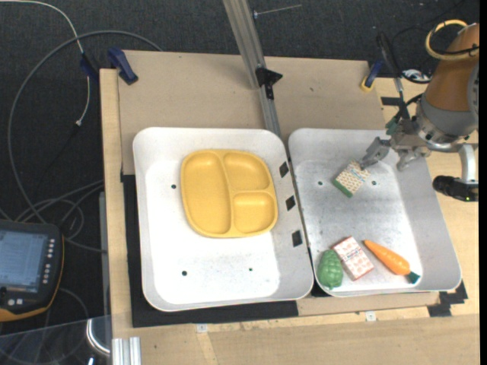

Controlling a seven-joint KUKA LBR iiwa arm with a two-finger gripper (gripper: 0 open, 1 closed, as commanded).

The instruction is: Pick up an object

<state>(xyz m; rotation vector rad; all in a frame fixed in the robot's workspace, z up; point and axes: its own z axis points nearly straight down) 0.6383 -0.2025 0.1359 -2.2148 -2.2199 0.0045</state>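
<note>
In the right bin (426,226) lie a small speckled box with a green edge (351,179), a pink and white box (354,258), a green bumpy object (329,269) and an orange carrot (389,258). My gripper (389,155) hangs over the bin's upper right part, fingers spread open, with nothing between them. Its left fingertip (373,154) is just up and right of the speckled box. The other three objects sit near the bin's front edge, well below the gripper.
The left bin (152,226) holds a yellow divided plate (228,192). A metal post (247,29) rises between the bins at the back. Blue clamps (122,65) grip the bench's back corners. A tablet (27,268) and cables lie on the floor at left.
</note>
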